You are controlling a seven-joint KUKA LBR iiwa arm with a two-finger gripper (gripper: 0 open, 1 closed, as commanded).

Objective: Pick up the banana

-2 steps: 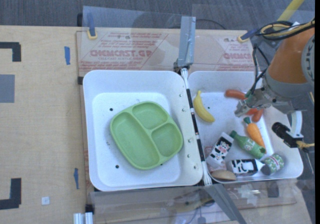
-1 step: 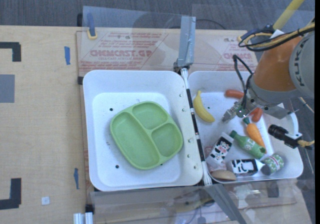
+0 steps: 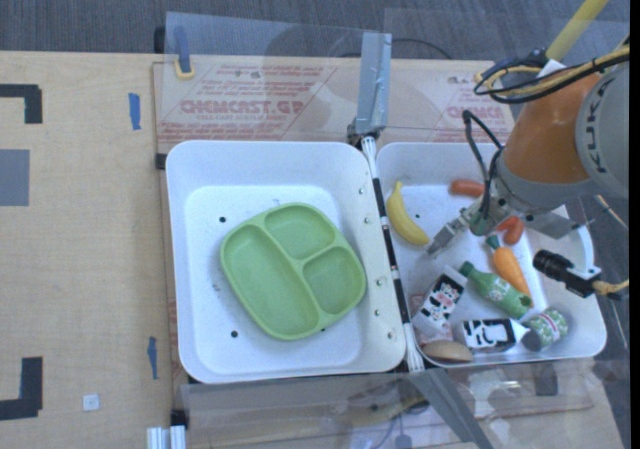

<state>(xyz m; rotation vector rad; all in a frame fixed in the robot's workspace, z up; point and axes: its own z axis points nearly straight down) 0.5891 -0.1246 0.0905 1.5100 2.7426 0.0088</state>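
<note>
The yellow banana point(image 3: 405, 217) lies in the right bin point(image 3: 597, 337), against its left wall near the back, curved and pointing front to back. My gripper point(image 3: 462, 229) hangs just to the right of the banana, low over the bin floor, apart from the fruit by a small gap. The orange-banded wrist above it covers the bin's back right part. Nothing shows held in the gripper.
A green divided plate point(image 3: 293, 269) lies in the left bin point(image 3: 190, 237). Around the gripper in the right bin are a red sausage point(image 3: 466, 187), a carrot point(image 3: 510, 270), a green bottle point(image 3: 495, 289), two cow-print cartons point(image 3: 440, 299), a can point(image 3: 545, 327) and a bread roll point(image 3: 447, 350).
</note>
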